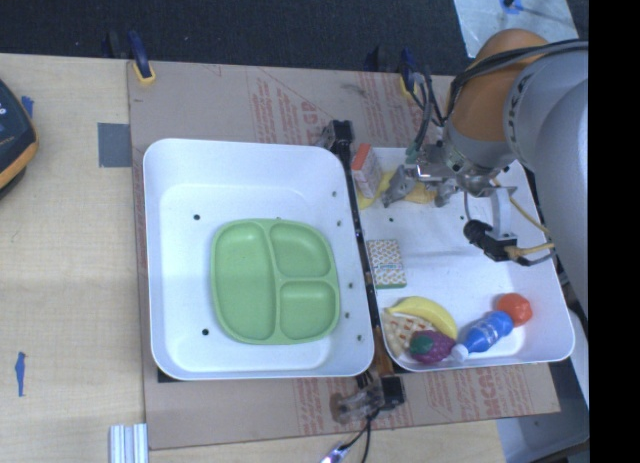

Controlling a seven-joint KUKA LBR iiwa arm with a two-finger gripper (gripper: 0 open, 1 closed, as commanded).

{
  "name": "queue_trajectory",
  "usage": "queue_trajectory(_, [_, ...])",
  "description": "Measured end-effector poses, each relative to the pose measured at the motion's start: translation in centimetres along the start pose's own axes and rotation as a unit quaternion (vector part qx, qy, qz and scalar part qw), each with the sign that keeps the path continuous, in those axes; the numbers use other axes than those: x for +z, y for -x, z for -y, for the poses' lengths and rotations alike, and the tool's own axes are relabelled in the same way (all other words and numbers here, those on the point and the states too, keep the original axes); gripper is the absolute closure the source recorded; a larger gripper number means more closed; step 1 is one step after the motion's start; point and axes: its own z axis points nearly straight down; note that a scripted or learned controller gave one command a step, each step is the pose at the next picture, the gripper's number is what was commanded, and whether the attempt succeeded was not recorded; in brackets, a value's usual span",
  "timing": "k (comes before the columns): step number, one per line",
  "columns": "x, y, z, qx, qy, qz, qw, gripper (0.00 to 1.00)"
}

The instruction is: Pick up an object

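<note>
My gripper (416, 194) hangs low over the far end of the right bin (545, 351), its two dark fingers spread apart and open. A small yellow piece (423, 191) shows between them; I cannot tell whether they touch it. Just left of the gripper, against the bin's far left corner, lie a small orange and white box (361, 163) and a yellow scrap (367, 187). A patterned green pad (386, 263) lies mid-bin by the left wall. At the near end sit a banana (424, 310), a waffle (403, 332), a purple item (432, 348), a blue bottle (487, 332) and a red-orange ball (513, 307).
The left bin (170, 181) holds a green divided plate (275, 281). The grey arm with its orange band (500, 71) reaches in from the right above the right bin's far side. A black cable loop (490, 236) hangs under the wrist. The bins' shared wall (358, 251) runs just left of the gripper.
</note>
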Motion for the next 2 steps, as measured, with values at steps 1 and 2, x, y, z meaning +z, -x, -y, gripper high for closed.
queue_trajectory(1, [0.0,-1.0,0.1,0.001,-0.002,0.003,1.0,0.0])
queue_trajectory(2, [0.0,0.4,0.0,0.0,0.0,0.0,1.0,0.0])
